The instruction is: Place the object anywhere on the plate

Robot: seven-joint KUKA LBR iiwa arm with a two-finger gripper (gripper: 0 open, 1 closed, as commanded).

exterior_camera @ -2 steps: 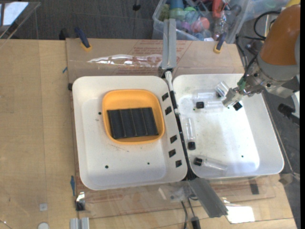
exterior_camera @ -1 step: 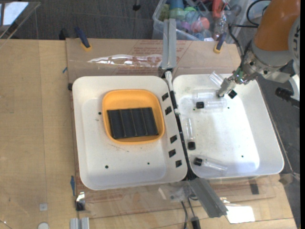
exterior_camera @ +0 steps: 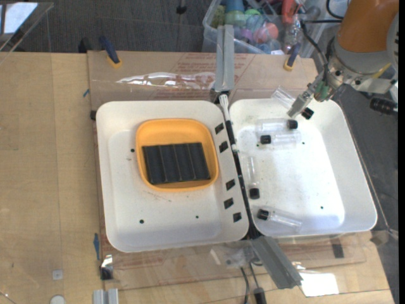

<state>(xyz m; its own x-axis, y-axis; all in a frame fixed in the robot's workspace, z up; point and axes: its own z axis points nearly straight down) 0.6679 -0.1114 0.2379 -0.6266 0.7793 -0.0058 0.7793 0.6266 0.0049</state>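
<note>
Judging the step: placement looks done or nearly so. The black ridged block (exterior_camera: 176, 163) lies flat on the orange plate (exterior_camera: 147, 130), fully inside the rim, roughly centred and slightly toward the near edge. The plate sits in the left bin (exterior_camera: 120, 220).

I see the gripper (exterior_camera: 300, 108) over the far edge of the right bin (exterior_camera: 342, 195), hanging below the grey wrist and the orange band (exterior_camera: 370, 11). I can't tell if it's released or clenched; it's too small and cluttered at the tip. Nothing clearly sits in it.

Block vs gripper: well apart. The block is in the other bin, across the centre divider (exterior_camera: 226, 144), to the gripper's left in this view and nearer the camera.

The right bin holds a few small clear tubes with dark caps (exterior_camera: 276, 139), some just below the gripper. I can't tell whether it touches any of them.

Next move, my call: if the block is the task's object, nothing is left but to keep the arm clear of the left bin and not disturb the plate. If one of the tubes is meant instead, I'd need a descent onto it, a grasp, then a carry over the divider to the plate.
</note>
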